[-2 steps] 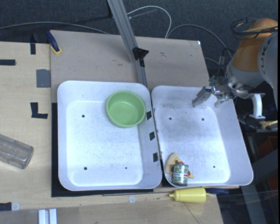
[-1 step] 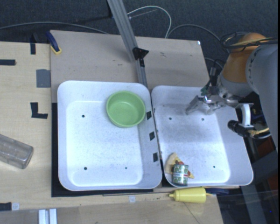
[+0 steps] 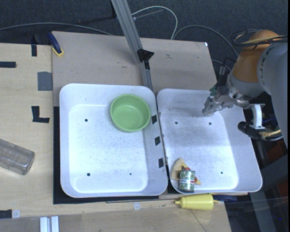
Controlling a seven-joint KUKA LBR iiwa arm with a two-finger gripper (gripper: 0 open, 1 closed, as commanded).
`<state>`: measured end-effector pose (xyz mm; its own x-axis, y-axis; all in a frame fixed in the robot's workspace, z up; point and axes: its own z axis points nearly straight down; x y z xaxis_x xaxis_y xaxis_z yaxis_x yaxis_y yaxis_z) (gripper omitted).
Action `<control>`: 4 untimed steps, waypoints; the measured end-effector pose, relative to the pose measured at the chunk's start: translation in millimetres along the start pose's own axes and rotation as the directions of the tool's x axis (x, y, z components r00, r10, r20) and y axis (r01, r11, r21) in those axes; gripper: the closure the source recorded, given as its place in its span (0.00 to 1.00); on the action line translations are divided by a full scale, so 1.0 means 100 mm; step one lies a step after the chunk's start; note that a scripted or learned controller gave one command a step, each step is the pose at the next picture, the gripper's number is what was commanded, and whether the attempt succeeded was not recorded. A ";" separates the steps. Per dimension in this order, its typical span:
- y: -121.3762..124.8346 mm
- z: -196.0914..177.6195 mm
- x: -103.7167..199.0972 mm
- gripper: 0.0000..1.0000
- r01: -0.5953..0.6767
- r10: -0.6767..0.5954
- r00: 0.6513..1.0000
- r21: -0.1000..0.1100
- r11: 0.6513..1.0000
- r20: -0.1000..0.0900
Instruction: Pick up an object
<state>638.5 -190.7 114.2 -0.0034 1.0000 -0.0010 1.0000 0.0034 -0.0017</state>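
Observation:
A green bowl [image 3: 130, 112] sits upright in the left bin [image 3: 77, 144], near its far right corner. In the right bin [image 3: 232, 149] a small green can [image 3: 186, 180] lies at the near left corner on top of a tan and orange item [image 3: 178, 166]. A yellow bottle [image 3: 197, 202] lies on the bench just in front of the right bin. My gripper [image 3: 209, 108] hangs over the far right part of the right bin, well away from the can. Nothing shows between its fingers.
A slanted metal pole [image 3: 130, 30] rises from behind the seam between the bins. A clear plastic container [image 3: 9, 155] lies on the bench at the left. Cables [image 3: 183, 30] run across the dark floor beyond the bench.

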 end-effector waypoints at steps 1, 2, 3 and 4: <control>-0.03 -0.44 -0.01 1.00 -0.003 0.003 1.000 -0.005 1.000 0.000; -0.03 -1.07 -0.03 1.00 -0.002 0.002 1.000 -0.008 1.000 0.001; -0.03 -1.04 -0.03 1.00 -0.002 0.002 1.000 -0.001 1.000 0.000; -0.28 -0.99 0.50 1.00 0.001 -0.001 1.000 0.002 1.000 -0.002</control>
<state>610.9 -140.3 213.0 -0.0046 1.0000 0.0013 1.0000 0.0046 -0.0032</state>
